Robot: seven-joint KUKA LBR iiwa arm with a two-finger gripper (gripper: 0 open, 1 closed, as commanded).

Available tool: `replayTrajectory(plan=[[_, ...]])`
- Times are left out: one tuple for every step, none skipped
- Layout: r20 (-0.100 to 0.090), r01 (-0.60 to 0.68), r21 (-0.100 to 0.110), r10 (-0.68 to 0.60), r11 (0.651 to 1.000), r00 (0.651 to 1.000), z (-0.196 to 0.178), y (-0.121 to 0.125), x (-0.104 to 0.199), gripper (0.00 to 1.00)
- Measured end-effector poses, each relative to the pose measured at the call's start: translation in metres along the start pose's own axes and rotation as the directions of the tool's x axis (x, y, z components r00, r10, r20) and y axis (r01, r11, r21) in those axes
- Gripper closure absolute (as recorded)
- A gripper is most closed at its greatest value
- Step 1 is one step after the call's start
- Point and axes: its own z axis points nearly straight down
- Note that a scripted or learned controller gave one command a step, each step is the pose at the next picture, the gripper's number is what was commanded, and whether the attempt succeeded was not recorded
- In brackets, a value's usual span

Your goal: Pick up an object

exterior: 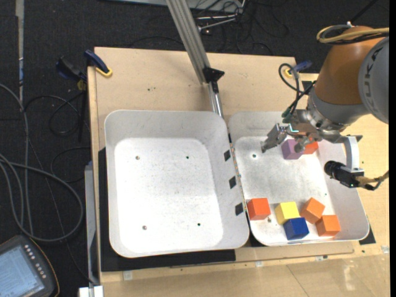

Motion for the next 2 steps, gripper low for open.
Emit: replayTrajectory(plan=[[0.001, -0.002, -0.005, 0.002, 1.000, 1.000, -0.003, 0.001, 0.000, 0.00], [0.001, -0.003, -0.001, 0.003, 1.000, 1.000, 0.052, 0.002, -0.010, 0.00]])
